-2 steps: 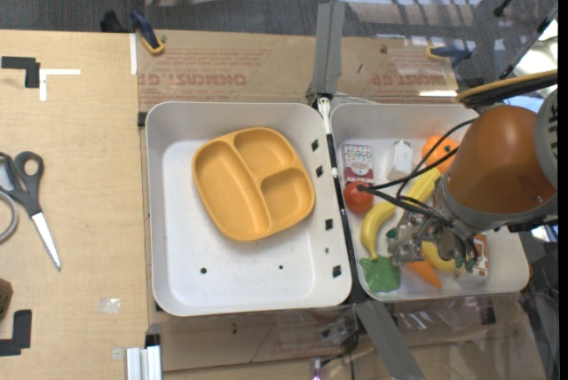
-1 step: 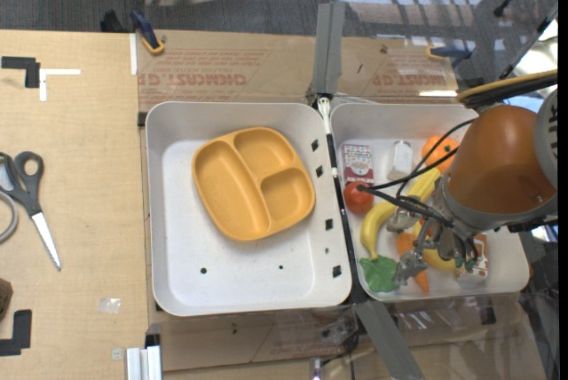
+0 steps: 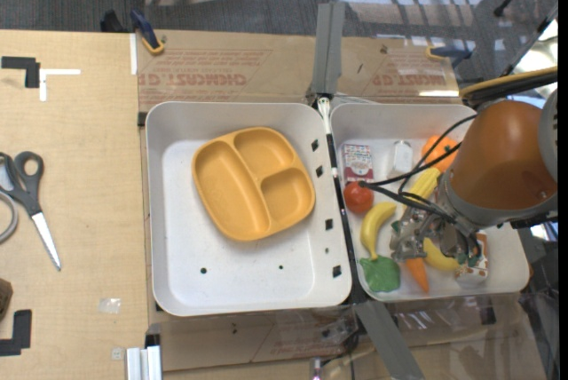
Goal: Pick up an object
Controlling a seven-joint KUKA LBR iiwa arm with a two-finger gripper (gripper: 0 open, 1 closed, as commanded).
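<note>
Hand [image 3: 415,238] low in the right bin [image 3: 506,276], down among the play food, under the arm's orange band [image 3: 501,158]. Cannot tell whether it is parted or closed; wires and the wrist hide the tips.

Carrot [image 3: 417,273] just at 6 o'clock of the hand, touching or nearly so. Banana [image 3: 376,225] at 9 o'clock, close beside. Second banana [image 3: 441,256] at 4 o'clock, partly under the hand. Green leafy piece [image 3: 382,274] at 7 o'clock, near the bin's front wall. Tomato [image 3: 358,196] at 10 o'clock, next to the banana's upper end. Small red-and-white packet [image 3: 358,161] at 11 o'clock, farther up; a white bottle [image 3: 403,157] at 12 o'clock beside it. Nothing seen lifted; all pieces lie on the bin floor.

Left bin [image 3: 169,272] at 9 o'clock, well apart, holds a yellow divided plate [image 3: 253,182], tilted at an angle. Scissors [image 3: 32,201] lie on the desk [image 3: 80,281], far out at 9 o'clock.
</note>
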